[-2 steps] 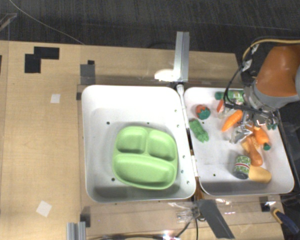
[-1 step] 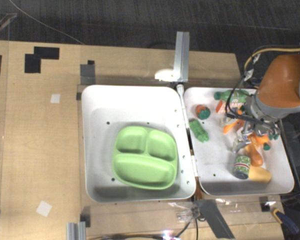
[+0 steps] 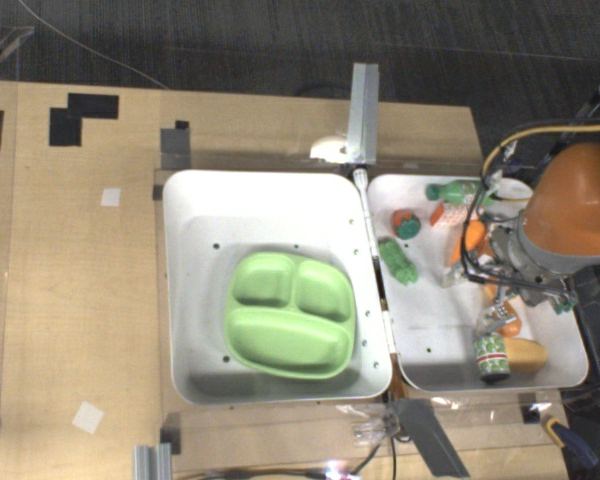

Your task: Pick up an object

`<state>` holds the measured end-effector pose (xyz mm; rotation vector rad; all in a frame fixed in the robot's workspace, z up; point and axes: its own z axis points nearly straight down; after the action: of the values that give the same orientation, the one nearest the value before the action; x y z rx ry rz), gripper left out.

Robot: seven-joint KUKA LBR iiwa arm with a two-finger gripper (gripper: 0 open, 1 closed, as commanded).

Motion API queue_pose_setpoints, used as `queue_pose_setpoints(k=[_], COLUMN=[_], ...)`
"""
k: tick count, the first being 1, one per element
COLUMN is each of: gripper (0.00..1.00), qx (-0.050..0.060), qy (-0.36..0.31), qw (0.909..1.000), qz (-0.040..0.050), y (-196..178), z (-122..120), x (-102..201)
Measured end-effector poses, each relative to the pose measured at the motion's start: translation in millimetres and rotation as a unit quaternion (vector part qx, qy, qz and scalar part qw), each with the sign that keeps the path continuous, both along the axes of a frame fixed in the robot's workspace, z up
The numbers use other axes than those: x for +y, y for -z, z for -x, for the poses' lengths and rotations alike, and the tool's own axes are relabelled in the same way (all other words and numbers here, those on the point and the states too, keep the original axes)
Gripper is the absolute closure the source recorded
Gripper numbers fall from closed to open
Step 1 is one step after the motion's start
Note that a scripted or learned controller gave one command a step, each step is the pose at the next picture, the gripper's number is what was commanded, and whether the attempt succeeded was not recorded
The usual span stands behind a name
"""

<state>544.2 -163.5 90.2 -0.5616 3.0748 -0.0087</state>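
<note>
The arm (image 3: pixel 570 208) enters from the right and hangs over the right bin (image 3: pixel 420 353), its orange band and grey wrist covering much of that bin's right half, so whatever lies directly beneath is hidden. The gripper (image 3: pixel 500 313) points down just below the wrist, near the bin's lower right; it is small and tangled with cables, and whether it is spread or pinched I cannot tell. Just below it a small bottle with a green, red and white label (image 3: pixel 493 356) stands close to the bin's front wall, touching a tan, bread-like piece (image 3: pixel 526 354) on its right. An orange carrot-shaped toy (image 3: pixel 472 238) is partly covered by the wrist cabling. Further left in the same bin lie a green ridged toy (image 3: pixel 399 263) beside the dividing wall, a small red and teal piece (image 3: pixel 407 224) above it, and a green and red item (image 3: pixel 448 196) by the back wall, too small to name. The middle of the right bin's floor is bare white and gives room between the left cluster and the gripper. The left bin (image 3: pixel 195 268) holds a green three-compartment plate (image 3: pixel 290 313), sitting toward its front right, with open floor to its left and rear. The wooden desk (image 3: pixel 70 298) spreads wide to the left. The arm is cut off at the right edge.
</note>
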Motion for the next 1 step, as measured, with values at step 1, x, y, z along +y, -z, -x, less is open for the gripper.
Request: queue_pose_setpoints(k=[1], gripper=[0.0], qx=[-0.002], qy=[-0.035], qw=[0.9994], qz=[0.001], y=[-0.8], z=[12.3], x=[39.7])
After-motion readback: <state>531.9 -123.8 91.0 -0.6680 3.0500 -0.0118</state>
